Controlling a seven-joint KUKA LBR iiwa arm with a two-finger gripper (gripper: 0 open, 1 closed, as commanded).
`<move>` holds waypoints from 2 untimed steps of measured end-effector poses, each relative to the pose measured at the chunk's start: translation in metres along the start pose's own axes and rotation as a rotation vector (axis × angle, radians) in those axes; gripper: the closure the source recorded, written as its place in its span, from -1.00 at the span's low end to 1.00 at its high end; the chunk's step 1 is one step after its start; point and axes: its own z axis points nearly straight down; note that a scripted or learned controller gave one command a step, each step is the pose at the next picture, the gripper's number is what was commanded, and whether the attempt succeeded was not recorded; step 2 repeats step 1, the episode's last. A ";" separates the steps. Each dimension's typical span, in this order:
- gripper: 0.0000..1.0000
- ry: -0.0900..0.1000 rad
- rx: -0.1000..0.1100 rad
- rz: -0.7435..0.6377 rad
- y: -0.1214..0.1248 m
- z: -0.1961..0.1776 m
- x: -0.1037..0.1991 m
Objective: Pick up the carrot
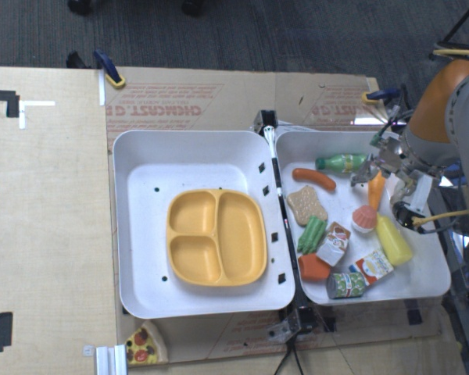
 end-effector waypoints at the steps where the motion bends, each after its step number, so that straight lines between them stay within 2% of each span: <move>1: 1.00 -0.002 0.000 -0.005 0.000 -0.009 0.000; 2: 1.00 -0.002 0.000 -0.005 0.000 -0.009 0.000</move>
